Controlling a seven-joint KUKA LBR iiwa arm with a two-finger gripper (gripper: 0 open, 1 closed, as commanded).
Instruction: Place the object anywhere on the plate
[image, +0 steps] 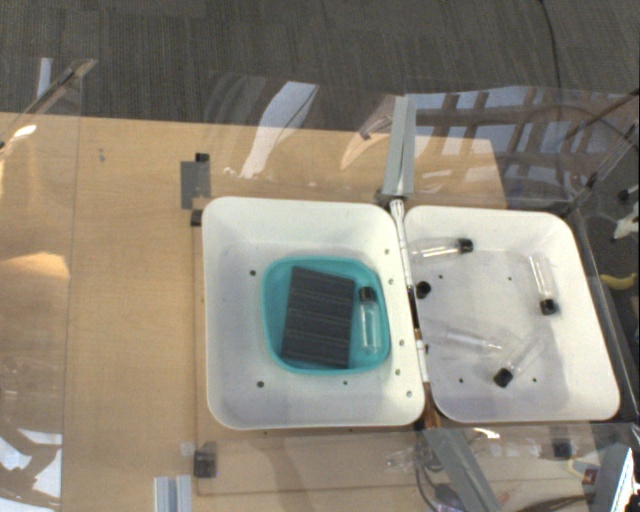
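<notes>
A teal plate (278, 300) lies in the left white bin (230, 380). On it rests a dark ribbed rectangular pad (318, 317), and beside the pad, along the plate's right side, lies a clear vial with a black cap (369, 318). In the right white bin (590, 390) lie several more clear vials with black caps: one at the upper left (441, 246), one at the right (543, 287), one near the bottom (516, 363). A small black cap (423, 291) sits near that bin's left wall.
A metal divider bar (399, 150) runs from the back down between the two bins. Small black brackets (198, 183) stand at the left bin's corners. Clear panels ring the bench, and cables hang at the far right.
</notes>
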